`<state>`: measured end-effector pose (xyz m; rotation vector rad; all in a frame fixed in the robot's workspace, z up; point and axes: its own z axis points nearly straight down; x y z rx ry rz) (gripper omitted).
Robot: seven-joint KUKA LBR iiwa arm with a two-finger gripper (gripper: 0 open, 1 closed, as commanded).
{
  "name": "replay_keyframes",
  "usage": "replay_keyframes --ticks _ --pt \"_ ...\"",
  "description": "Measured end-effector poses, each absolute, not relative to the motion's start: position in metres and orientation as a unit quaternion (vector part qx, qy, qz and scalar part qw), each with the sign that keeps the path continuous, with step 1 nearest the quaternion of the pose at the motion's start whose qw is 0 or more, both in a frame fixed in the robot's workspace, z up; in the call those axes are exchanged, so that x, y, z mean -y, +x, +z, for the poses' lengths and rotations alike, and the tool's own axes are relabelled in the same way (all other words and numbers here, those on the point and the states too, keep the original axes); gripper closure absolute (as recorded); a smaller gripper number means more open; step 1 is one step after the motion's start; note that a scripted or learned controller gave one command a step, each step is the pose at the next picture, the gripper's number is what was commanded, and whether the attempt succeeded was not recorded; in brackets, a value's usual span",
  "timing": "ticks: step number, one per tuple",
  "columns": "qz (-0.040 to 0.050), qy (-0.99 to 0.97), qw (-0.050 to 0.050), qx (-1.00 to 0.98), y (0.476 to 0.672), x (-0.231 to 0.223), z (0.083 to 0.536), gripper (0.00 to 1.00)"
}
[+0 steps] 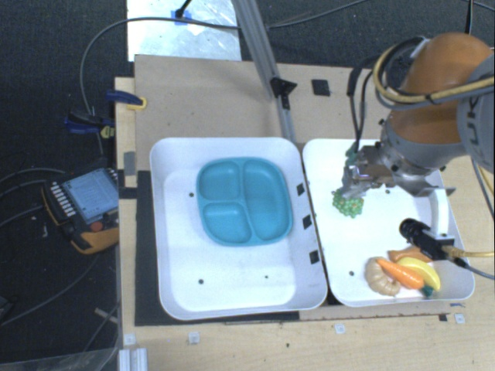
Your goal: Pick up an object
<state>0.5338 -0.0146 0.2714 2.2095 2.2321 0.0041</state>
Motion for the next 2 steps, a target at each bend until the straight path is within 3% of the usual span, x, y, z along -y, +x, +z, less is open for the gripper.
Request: replay_keyframes --ticks 1,2 --pt "0.0009 0.703 0.000 -0.711 0.534 -0.047 0.263 1.00" --pt "0.0012 0.704 0.000 -0.710 0.550 -0.093 0.253 1.00"
